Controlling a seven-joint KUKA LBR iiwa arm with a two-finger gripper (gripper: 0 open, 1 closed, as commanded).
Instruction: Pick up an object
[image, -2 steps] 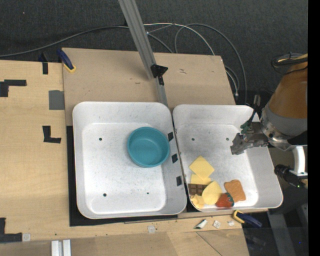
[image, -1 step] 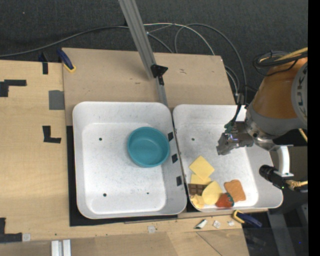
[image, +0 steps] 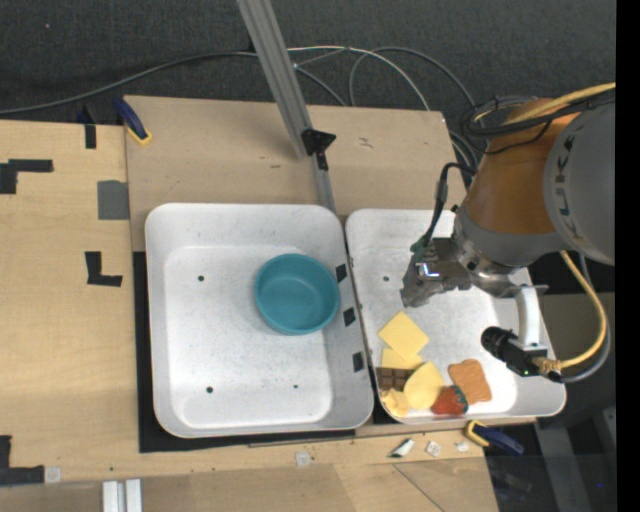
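- The pincer (image: 418, 288) hangs over the right bin (image: 380, 240), near the middle of it. I cannot tell if it is wide or narrow, and I see nothing held in it.
- A flat yellow square (image: 403, 335) lies just below the pincer in the view. It is the closest thing to it.
- More small things sit packed in the near corner of the same bin: a brown block (image: 392, 378), a second yellow piece (image: 422, 383), an orange-brown piece (image: 470, 378) and a little red piece (image: 450, 402). They touch each other, so each has a neighbor close by.
- The left bin (image: 200, 380) holds one blue bowl (image: 295, 292), standing upright, well apart from the pincer.
- The arm (image: 520, 190) covers the right side of the right bin.
- A grey pole (image: 280, 75) slants down to the gap between the bins, and thin cables (image: 380, 60) loop behind them.
- On the table (image: 60, 330) are black tape marks (image: 98, 268), a blue and yellow clamp (image: 133, 120) at the far edge, another clamp (image: 495, 436) at the near edge, and small white bits (image: 418, 447).
- Dark letters show on the grey arm. They may be part of "KUKA", but they are turned and cut off.
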